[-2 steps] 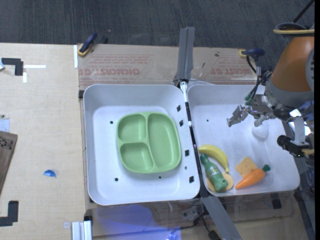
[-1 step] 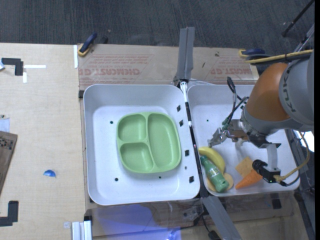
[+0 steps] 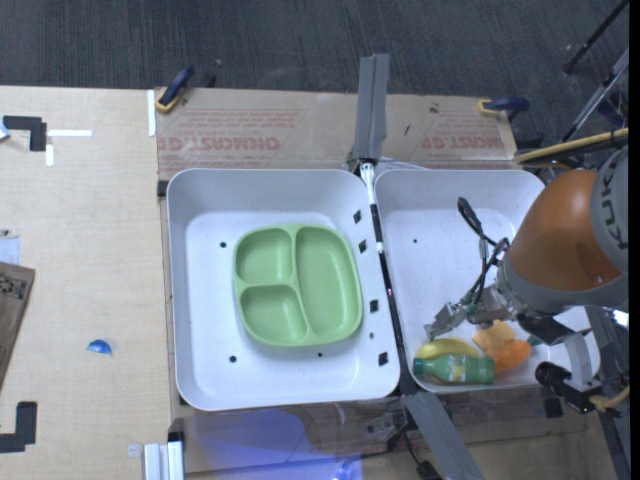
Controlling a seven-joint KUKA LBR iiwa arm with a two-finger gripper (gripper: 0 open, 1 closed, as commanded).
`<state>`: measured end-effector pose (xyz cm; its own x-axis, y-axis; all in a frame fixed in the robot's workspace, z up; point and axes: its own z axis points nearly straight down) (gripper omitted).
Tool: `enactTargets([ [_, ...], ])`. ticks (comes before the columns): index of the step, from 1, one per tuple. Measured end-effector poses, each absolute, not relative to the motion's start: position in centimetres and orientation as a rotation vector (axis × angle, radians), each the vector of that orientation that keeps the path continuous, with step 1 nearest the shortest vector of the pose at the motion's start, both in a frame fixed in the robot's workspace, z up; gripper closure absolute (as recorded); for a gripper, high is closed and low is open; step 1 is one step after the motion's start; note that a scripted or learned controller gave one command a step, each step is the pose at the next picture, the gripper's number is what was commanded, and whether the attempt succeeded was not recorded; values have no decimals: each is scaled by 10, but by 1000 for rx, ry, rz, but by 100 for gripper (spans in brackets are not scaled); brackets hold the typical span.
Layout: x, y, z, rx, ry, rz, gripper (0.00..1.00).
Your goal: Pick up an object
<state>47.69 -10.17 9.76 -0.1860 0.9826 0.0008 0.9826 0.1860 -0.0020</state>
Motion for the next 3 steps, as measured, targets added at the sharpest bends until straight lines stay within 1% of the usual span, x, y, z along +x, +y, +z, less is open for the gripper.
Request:
enactTargets([
  [1,497,-146,102,-1906,-2497,0,0],
  [2,477,-182,91,-2187,-2253,1,0],
  [3,482,-185,107,-2202,-2261,-10,100],
])
